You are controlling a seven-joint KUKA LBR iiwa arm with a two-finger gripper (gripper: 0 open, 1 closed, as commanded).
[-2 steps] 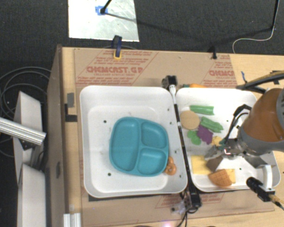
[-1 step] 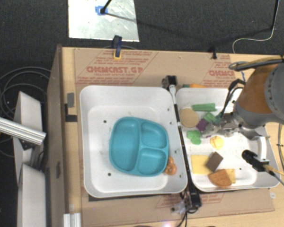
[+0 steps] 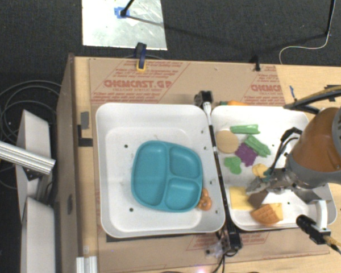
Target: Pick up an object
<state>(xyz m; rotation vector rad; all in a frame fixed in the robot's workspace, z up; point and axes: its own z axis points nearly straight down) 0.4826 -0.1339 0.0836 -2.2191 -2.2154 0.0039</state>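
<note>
Low over the right bin (image 3: 324, 201), my gripper (image 3: 260, 193) hangs among the toy food; whether my jaws stand apart or together I cannot tell. Nothing shows gripped, so I judge the approach step in hand. A yellow block (image 3: 238, 198) lies just left of me, an orange wedge (image 3: 267, 213) just below, purple grapes (image 3: 245, 153) and green pieces (image 3: 250, 129) farther up. Next calls for settling squarely over one piece. Room is tight: the front rim is close, the divider near.

Beyond it, a blue plate (image 3: 166, 176) sits in the left bin (image 3: 116, 124).
</note>
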